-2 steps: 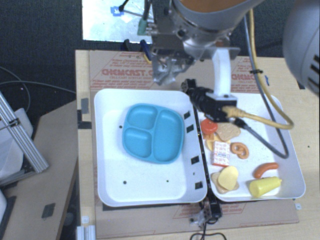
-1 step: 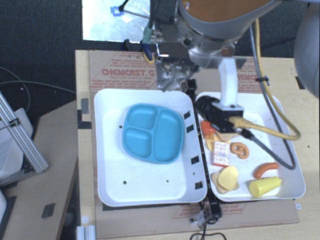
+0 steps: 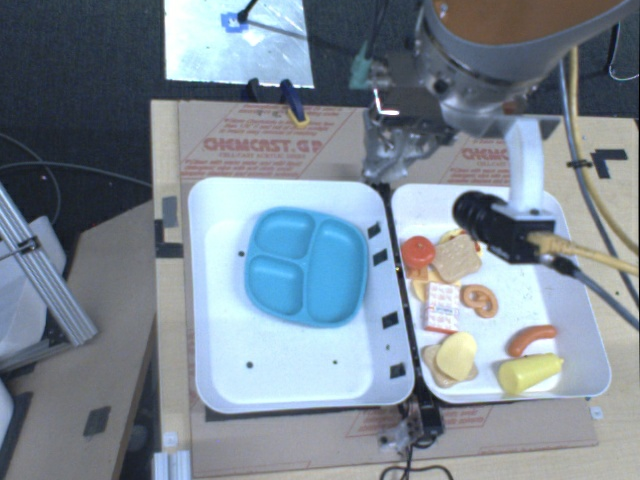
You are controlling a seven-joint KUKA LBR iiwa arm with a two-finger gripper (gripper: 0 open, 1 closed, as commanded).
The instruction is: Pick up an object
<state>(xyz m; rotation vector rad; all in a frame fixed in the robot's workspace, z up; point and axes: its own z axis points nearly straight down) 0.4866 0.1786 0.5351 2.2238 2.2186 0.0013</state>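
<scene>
Listing bench contents at this moment:
Left bin [image 3: 215, 368]: holds a blue divided plate [image 3: 305, 266], lying flat near the middle; apparently a destination dish, kept apart from the food.
Right bin [image 3: 580, 298]: pick stock, clustered for easy reach; tomato [image 3: 418, 250]; toast slice [image 3: 456, 258]; pretzel [image 3: 479, 299]; wrapped snack packet [image 3: 441, 308]; potato-like piece [image 3: 456, 354]; sausage [image 3: 531, 340]; yellow piece [image 3: 529, 372].
Arm: enters from the right, wrist high over the bins' far edge.
Gripper [image 3: 388, 163]: hanging above the divider, nothing between its tips; released or clenched cannot be told.
Judgement: pick not yet made; any item remains candidate.
</scene>
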